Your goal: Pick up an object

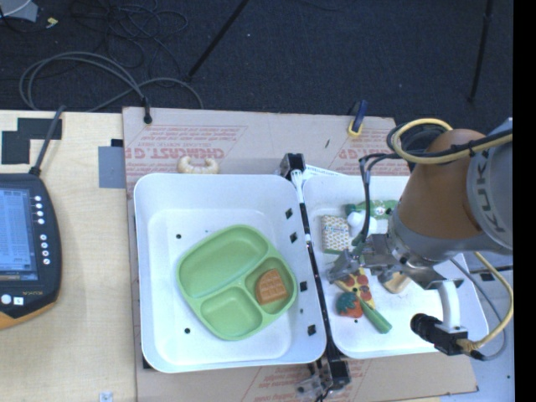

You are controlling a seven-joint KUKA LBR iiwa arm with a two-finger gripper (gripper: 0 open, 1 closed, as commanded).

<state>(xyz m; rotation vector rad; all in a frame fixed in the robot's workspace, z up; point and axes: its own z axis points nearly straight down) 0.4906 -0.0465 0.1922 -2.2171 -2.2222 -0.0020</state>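
The right bin [394, 346] holds a small pile of toys: a checkered beige block [335, 234], a red and yellow piece [355, 285], a teal lump [347, 302], a green stick [376, 317] and a white and green item [362, 216]. My gripper [350, 265] hangs low over this pile, just above the red and yellow piece, under the grey and orange arm [440, 199]. In the left bin [159, 224] lies a green divided plate [234, 281] with a brown cookie-like piece [270, 286] in its right compartment.
A teach pendant [23, 245] lies on the wooden bench at far left. A small beige ring [198, 166] rests on the cardboard behind the left bin. Black clips line the divider between the bins [303, 249]. Cables run across the dark floor behind.
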